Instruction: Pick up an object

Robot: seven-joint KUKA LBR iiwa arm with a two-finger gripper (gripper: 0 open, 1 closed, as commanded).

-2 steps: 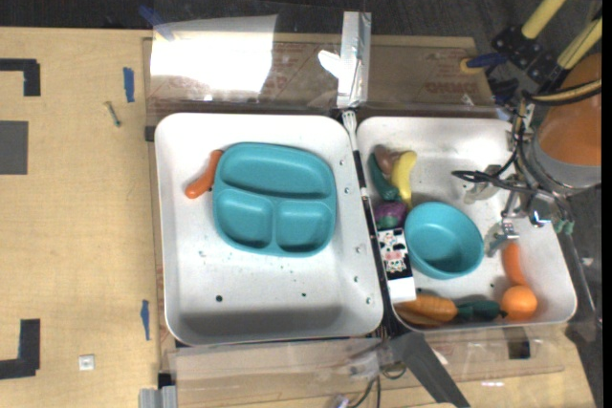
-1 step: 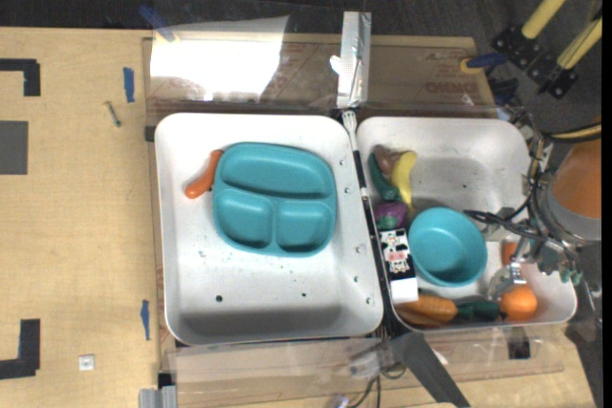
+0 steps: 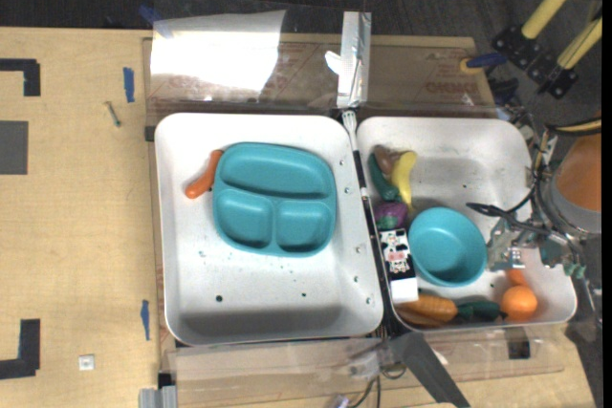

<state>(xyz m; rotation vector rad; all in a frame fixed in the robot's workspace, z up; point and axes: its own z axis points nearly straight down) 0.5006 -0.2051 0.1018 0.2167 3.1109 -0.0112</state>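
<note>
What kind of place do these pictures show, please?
Probably a robot lab bench for grasping trials: two white bins side by side, toy food such as a banana and an orange, and a gripper over the right bin.

Divided plate [image 3: 274, 197] in left bin [image 3: 182, 291]; bowl [image 3: 447, 246] (banana [image 3: 404, 175] behind) in right bin [image 3: 478, 137].

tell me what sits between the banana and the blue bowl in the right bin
In the camera view, a purple toy lies between the banana and the blue bowl.

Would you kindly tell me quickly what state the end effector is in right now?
End effector: at the right bin's right edge, next to the blue bowl; open or closed cannot be told.
</note>
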